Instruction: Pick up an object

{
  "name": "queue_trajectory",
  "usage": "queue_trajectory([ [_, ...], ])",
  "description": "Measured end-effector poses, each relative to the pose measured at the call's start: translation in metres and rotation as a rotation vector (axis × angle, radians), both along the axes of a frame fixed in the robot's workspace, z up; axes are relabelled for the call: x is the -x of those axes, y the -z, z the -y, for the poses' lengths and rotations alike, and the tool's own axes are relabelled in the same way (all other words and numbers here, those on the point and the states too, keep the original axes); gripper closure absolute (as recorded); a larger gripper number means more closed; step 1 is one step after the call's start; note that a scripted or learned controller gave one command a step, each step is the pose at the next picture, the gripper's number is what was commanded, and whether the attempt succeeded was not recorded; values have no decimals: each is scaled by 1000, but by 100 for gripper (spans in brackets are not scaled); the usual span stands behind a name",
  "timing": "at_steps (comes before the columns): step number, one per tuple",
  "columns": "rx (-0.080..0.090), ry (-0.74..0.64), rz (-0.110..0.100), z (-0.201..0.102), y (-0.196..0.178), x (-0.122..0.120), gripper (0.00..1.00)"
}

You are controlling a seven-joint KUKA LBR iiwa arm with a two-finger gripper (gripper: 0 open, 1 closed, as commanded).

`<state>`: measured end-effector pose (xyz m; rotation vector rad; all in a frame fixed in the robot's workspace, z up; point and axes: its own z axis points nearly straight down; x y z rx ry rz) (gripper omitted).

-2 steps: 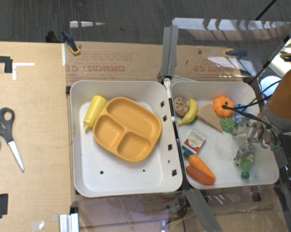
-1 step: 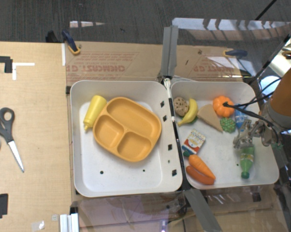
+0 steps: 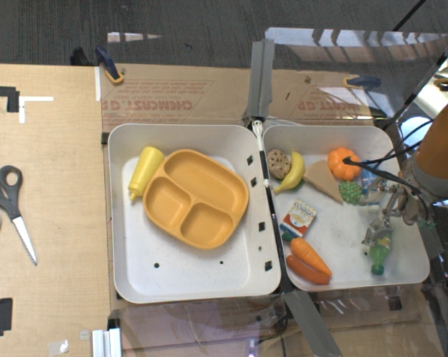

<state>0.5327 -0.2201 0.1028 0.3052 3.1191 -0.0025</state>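
We see a yellow bottle [image 3: 144, 171] and divided orange plate [image 3: 196, 197] in the left bin [image 3: 135, 274]. In the right bin [image 3: 343, 270], a banana [image 3: 292, 174] and carrot [image 3: 310, 256] lie toward its left edge. The gripper [image 3: 376, 236] hangs near the right edge, above a green bottle [image 3: 378, 257], arm tilting in from that side.

You can read little here. The cardboard sheet [image 3: 172, 95] behind the left bin [image 3: 120, 222] carries red printing that appears upside down and mirrored from this angle, and its letters can't be made out with certainty. The small carton [image 3: 300, 218] in the right bin [image 3: 410, 270] has a red and white label, too small for you to read.
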Motion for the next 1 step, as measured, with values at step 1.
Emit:
queue_trajectory([
  [1,2,-2,4,0,-10,-1,100],
])
